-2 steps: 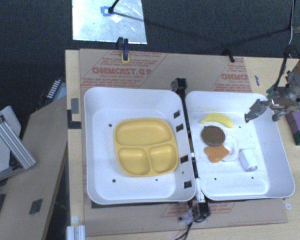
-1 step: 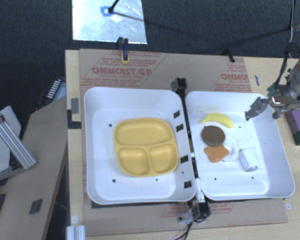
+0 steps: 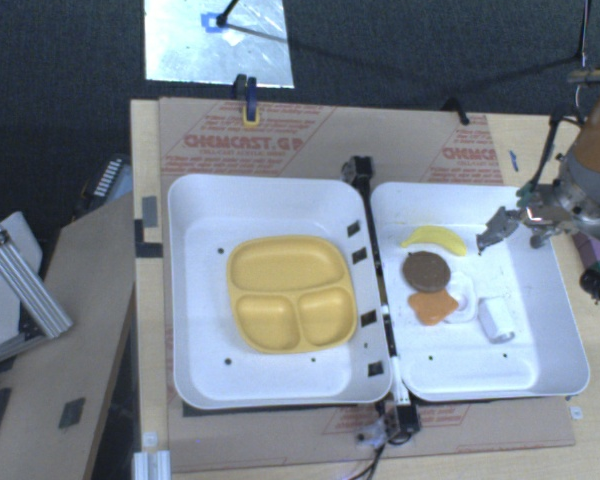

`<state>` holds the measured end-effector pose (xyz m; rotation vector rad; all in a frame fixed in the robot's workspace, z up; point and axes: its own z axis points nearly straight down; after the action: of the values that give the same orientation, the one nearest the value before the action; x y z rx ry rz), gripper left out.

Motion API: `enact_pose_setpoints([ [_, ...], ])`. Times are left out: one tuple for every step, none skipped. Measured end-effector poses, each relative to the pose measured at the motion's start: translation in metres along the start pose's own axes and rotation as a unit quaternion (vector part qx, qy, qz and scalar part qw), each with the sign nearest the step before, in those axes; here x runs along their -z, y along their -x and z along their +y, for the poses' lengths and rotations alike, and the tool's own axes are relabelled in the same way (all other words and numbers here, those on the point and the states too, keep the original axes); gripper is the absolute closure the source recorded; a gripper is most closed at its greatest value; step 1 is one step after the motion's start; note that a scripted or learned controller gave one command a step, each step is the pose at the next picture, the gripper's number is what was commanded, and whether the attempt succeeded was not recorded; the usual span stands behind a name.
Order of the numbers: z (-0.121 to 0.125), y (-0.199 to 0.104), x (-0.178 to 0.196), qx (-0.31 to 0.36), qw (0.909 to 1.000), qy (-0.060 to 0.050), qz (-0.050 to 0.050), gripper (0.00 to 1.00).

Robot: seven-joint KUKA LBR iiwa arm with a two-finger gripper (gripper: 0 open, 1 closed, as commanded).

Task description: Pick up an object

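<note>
In the right bin (image 3: 540, 368) lie a yellow banana (image 3: 433, 238), a round brown patty (image 3: 426, 270), an orange piece (image 3: 434, 308) on a small white thing, and a white cylinder (image 3: 496, 319). My gripper (image 3: 502, 226) hangs over the bin's upper right part, to the right of the banana and apart from it. Nothing shows between its fingers.
The left bin (image 3: 195, 208) holds a yellow divided plate (image 3: 288, 293). Black clips run along the seam between the bins. The arm comes in from the right edge. A shiny metal sheet (image 3: 218, 28) lies beyond the bench, and a metal rail sits at far left.
</note>
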<state>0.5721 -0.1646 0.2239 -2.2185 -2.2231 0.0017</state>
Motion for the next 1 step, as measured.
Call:
enact_pose_setpoints([
  [0.0012,-0.0102,-0.0556,0.000,1.0000,0.000,0.000,0.00],
])
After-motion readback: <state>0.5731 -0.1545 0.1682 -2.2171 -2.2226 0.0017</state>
